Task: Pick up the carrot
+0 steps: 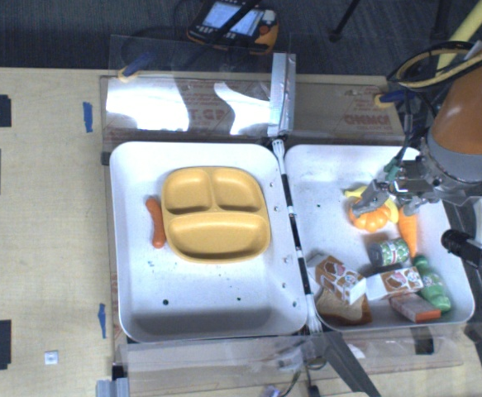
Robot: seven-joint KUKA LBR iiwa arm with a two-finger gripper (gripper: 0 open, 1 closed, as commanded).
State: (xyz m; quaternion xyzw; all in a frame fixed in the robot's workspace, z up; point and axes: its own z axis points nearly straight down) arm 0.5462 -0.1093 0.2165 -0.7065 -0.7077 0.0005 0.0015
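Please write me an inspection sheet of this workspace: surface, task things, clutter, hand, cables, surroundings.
Surface: two white bins side by side, left bin and right bin.
Task thing: carrot lies in the right bin, right of a small pumpkin.
Clutter: yellow divided plate and orange sausage in the left bin; small food boxes in the right bin.
Hand: the hand is over the right bin by the pumpkin; finger state unclear.
Cables: yellow and black cables at upper right.
Surroundings: handheld controller on the floor behind.

Light: bright, even | glare: clear panel (183,106) behind the bins | focus: slightly soft, perhaps compression
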